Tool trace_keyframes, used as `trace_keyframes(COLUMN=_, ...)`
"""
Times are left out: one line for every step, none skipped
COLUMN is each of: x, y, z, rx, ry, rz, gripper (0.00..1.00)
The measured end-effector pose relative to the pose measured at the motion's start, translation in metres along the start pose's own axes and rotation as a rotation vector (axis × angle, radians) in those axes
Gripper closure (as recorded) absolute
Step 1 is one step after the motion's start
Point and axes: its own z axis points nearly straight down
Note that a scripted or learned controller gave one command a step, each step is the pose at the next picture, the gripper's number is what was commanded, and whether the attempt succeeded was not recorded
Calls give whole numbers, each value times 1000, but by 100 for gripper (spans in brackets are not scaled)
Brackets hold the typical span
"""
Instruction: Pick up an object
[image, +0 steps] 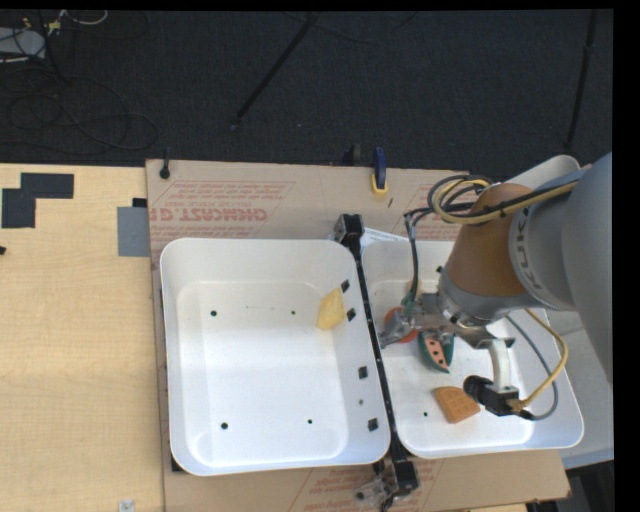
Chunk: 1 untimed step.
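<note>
A pale yellow wedge (331, 310) lies in the left bin (200, 270), close to its right wall. In the right bin (560, 425), my gripper (402, 326) reaches down near the left wall, beside the divider. A teal and red object (437, 351) lies just right of the gripper, partly under the wrist. Nearer the front, an orange-tan flat piece (455, 404) rests on the bin floor. A small green and red bit (410, 301) shows just above the gripper; I cannot tell whether it is held.
The grey arm with its orange band (490, 250) covers the back and right of the right bin. A black divider rail (365, 340) runs between the bins. A blue and yellow clamp (379, 170) sits on the cardboard's far edge.
</note>
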Motion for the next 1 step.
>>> trace_keyframes(x=-46, y=-30, z=0, rx=7, ry=4, rz=3, gripper=0)
